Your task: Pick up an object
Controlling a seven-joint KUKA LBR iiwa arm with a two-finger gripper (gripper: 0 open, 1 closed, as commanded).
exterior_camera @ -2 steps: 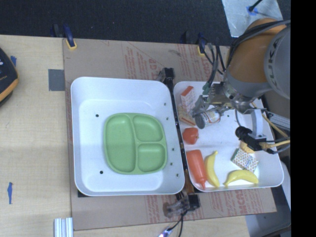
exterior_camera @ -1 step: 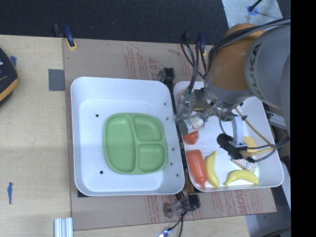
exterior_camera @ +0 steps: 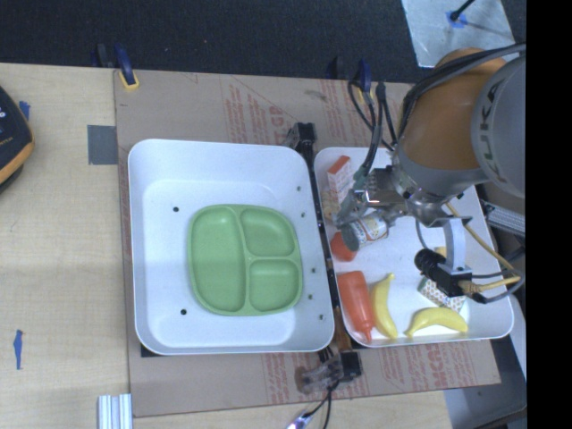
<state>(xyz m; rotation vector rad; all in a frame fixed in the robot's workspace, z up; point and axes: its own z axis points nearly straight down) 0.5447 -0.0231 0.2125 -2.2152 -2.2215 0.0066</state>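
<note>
The arm [exterior_camera: 465, 123] hides the right bin's [exterior_camera: 496, 329] upper corner.

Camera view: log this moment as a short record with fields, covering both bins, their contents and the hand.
left bin: holds a green divided plate
right bin: holds a small carton, a can, a red round item, an orange carrot-like piece, two bananas
arm: reaches in from the right, over the right bin
hand: low over the can, beside the carton
grasp: fingers' state cannot be made out
</note>
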